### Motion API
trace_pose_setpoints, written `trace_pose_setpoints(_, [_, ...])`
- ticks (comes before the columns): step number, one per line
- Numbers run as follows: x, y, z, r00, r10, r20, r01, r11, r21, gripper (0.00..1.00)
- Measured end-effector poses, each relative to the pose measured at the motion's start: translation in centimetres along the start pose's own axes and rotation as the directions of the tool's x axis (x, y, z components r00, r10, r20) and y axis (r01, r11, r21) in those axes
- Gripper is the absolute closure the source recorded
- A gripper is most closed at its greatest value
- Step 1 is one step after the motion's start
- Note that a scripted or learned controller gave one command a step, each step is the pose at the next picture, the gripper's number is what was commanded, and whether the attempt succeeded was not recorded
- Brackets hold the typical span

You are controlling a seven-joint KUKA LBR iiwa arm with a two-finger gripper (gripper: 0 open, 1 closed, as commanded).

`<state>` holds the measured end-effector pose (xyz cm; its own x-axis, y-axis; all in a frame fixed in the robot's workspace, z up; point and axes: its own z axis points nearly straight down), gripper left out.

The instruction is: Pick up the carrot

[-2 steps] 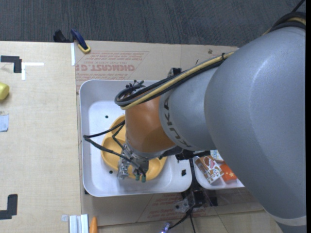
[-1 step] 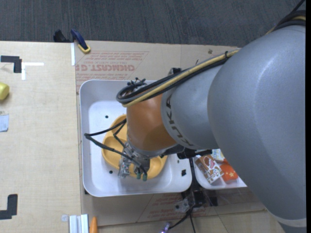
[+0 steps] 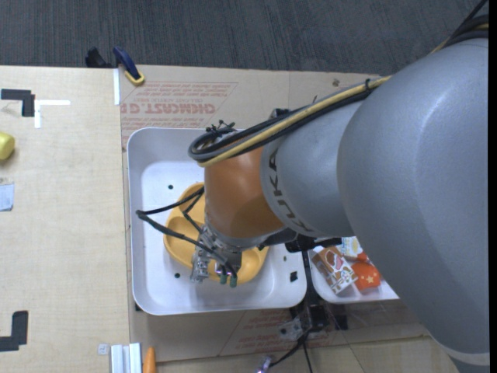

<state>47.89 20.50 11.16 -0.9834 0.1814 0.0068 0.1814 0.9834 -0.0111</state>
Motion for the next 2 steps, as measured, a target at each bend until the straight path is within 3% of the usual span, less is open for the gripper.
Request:
trace_pose_setpoints(1, [-0.2, -0.6, -2.0, 0.99, -0.143, 0.011, 0.143, 0.99, -0.008, 1.0])
trace_pose_setpoints(2, [-0.6, -4.1, -10.0, 1.0, -0.024, 0.005, 0.024, 1.0, -0.008, 1.0])
